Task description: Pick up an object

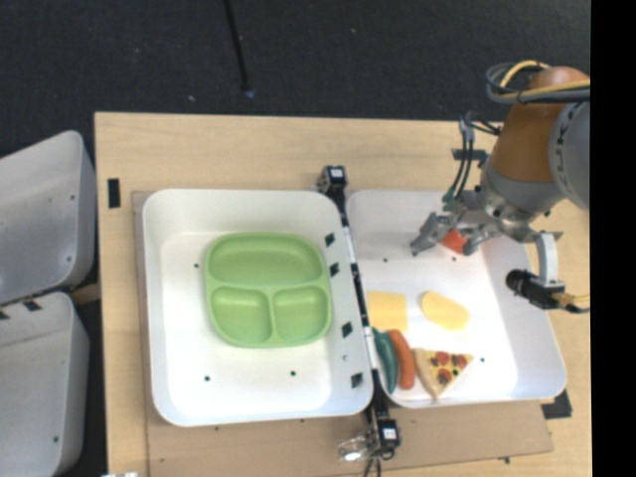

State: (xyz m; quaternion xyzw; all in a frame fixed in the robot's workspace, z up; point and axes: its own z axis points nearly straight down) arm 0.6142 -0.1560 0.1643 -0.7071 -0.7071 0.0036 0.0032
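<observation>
Toy food in the right bin, fingers above it at the bin's far side.

Nearest the camera in the right bin (pixel 527 381) lie a pizza slice (pixel 440 369), a hot dog (pixel 401 357) and a green piece (pixel 384 354); beyond them, a yellow cheese square (pixel 387 312) and a yellow oval (pixel 445 310). Farther back, the fingers (pixel 452 235) are spread wide apart over the bin floor, a small red-orange object (pixel 455 239) between them, not clamped. The left bin (pixel 169 386) carries a green divided plate (pixel 267 288) on the tabletop (pixel 199 147).
</observation>
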